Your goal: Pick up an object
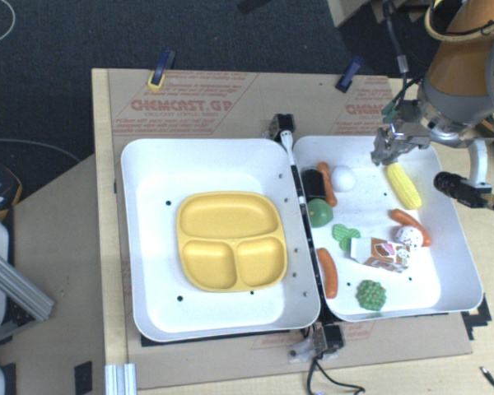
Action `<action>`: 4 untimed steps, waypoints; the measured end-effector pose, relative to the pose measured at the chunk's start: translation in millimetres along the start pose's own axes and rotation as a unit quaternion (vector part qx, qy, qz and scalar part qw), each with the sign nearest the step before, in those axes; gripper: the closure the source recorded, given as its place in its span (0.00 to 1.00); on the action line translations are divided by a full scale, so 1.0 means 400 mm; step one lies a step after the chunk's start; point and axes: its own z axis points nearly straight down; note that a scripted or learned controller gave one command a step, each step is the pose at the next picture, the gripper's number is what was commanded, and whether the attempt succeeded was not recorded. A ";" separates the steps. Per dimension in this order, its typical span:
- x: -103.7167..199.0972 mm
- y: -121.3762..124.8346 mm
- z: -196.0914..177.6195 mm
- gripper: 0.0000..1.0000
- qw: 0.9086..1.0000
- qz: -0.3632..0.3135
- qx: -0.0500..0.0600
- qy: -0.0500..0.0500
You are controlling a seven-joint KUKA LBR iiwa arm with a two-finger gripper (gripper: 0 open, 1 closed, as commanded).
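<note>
Pincer (389, 153): upper right, beside corn (405, 186); I cannot tell its grip.
Unclear: white-brown item (381, 253), lower right.
Left bin (148, 220): yellow tray (230, 241).
Right bin (449, 257): corn, white ball (343, 178), broccoli (370, 295).

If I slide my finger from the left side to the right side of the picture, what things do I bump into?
Yellow divided plate → round green toy → white ball → broccoli → corn cob.
</note>
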 end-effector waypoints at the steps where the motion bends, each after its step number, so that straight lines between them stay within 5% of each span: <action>1: 0.000 0.003 -0.038 1.00 1.000 0.000 0.002 0.000; 4: 0.325 -0.149 -0.017 1.00 1.000 -0.002 0.006 0.003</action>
